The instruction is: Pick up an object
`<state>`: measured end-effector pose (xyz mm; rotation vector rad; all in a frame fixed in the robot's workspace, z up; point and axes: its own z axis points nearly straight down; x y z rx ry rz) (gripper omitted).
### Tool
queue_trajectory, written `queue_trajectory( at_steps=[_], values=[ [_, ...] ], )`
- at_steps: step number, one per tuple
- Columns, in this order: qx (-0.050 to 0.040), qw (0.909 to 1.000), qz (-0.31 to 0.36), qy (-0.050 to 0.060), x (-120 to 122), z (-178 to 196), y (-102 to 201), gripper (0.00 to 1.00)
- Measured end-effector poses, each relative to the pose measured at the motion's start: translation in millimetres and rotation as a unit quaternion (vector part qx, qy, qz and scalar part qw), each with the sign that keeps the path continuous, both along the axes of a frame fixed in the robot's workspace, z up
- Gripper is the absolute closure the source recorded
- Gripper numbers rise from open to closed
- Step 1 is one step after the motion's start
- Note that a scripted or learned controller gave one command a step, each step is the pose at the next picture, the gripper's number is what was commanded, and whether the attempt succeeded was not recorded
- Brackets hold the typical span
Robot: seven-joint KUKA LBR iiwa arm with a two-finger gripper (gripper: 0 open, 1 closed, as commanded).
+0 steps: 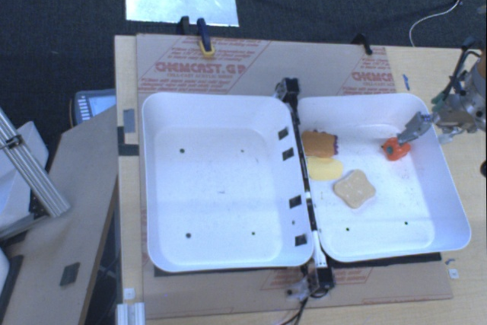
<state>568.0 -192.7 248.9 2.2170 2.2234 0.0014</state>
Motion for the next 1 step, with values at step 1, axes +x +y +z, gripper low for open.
queue_trajectory(
  at_steps=[1],
  values=[
    [-0.0029,0.9999,0.002,-0.010,36.5,251.0,21.0,0.00]
  ],
)
